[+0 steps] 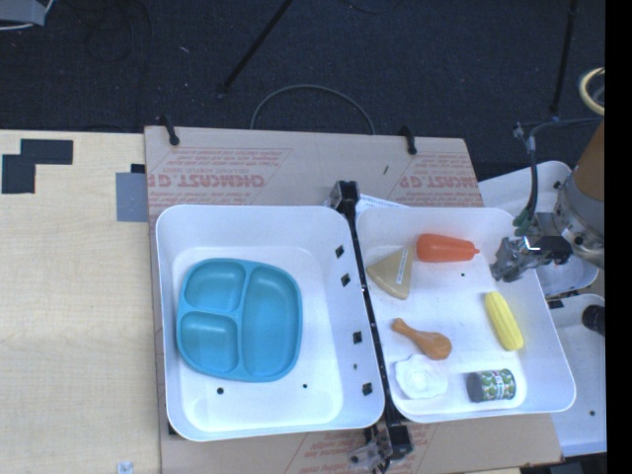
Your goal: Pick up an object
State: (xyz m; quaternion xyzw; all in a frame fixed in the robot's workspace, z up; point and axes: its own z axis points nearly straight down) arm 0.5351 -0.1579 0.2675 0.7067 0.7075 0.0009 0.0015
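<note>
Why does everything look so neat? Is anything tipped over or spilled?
Nothing is spilled or broken. The one small oddity is the little can in the right bin, which lies on its side. The blue divided plate sits flat in the left bin.

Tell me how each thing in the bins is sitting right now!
Blue divided plate: flat, right way up, alone in the left bin.
Toy carrot: lying on its side, right bin.
Cheese wedge: lying flat.
Toy corn cob: lying down.
Toy drumstick: lying down.
Fried egg: flat.
Small can: tipped on its side.
Gripper: at the right bin's right edge, touching no toy.
</note>
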